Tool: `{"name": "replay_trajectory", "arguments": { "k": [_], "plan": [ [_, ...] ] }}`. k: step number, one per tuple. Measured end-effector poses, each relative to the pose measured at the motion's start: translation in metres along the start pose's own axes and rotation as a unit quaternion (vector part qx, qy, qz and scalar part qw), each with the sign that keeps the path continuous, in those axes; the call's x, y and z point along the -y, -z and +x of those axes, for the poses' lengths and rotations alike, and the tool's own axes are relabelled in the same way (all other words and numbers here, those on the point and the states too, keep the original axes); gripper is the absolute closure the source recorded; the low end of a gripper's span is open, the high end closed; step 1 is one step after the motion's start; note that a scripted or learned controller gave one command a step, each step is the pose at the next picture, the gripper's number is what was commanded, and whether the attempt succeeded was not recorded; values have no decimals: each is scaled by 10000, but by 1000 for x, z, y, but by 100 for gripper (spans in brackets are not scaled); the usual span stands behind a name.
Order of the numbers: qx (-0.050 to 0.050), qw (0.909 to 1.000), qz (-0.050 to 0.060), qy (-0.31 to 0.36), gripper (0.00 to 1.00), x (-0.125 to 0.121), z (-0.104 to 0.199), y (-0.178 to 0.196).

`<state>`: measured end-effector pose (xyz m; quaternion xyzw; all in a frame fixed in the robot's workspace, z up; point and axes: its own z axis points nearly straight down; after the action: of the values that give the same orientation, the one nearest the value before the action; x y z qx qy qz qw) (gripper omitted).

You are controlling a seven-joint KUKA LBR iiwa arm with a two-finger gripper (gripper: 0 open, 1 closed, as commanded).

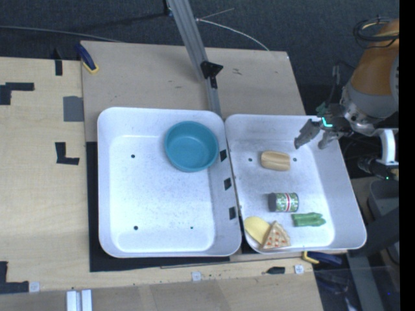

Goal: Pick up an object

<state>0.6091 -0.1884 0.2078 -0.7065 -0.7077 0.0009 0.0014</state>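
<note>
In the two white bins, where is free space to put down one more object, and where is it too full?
Left bin: bare floor below and left of the blue bowl. Right bin: a bare strip between the bread roll and the can. Crowded: its near end, where can, green vegetable, yellow piece and pizza slice cluster.

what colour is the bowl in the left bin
Blue, a teal-like shade; the bowl shows clearly in the camera view.

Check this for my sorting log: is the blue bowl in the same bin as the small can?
No, the blue bowl sits in the left bin, while the can lies in the right bin.
</note>
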Motion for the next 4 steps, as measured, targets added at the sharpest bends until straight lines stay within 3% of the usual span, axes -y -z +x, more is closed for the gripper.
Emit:
{"name": "replay_trajectory", "arguments": {
  "k": [1,3,4],
  "plan": [
    [2,10000,-9,2,0,-1,0,1],
    [-3,10000,28,1,0,15,11,-110],
    [12,10000,-11,3,0,14,12,-119]
  ]
}}
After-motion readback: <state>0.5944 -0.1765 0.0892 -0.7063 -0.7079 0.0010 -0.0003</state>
